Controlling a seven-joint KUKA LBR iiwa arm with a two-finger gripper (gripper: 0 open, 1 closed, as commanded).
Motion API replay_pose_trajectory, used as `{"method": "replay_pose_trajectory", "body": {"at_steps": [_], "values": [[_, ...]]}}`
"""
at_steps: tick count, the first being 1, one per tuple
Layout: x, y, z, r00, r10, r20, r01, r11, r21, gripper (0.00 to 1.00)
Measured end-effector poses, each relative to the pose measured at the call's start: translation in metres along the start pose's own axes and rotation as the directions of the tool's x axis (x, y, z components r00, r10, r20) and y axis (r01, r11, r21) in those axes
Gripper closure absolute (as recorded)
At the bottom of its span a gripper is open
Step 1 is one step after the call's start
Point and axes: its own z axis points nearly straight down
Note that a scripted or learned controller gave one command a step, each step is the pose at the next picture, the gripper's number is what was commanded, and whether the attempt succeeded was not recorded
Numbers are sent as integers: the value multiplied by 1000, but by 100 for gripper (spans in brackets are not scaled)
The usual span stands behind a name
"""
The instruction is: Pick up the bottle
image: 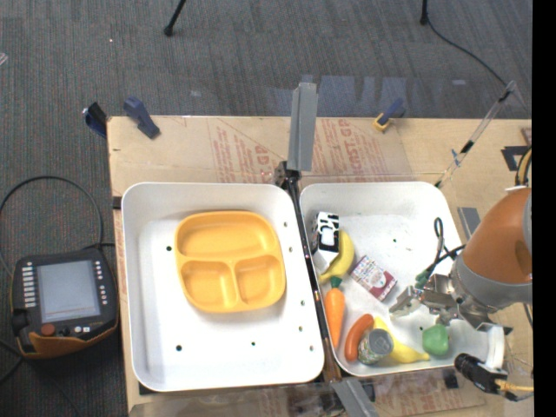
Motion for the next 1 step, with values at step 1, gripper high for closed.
{"method": "replay_pose_trajectory", "body": {"at_steps": [1], "values": [[3, -1, -1, 994, 107, 0, -107, 994, -2, 0]]}}
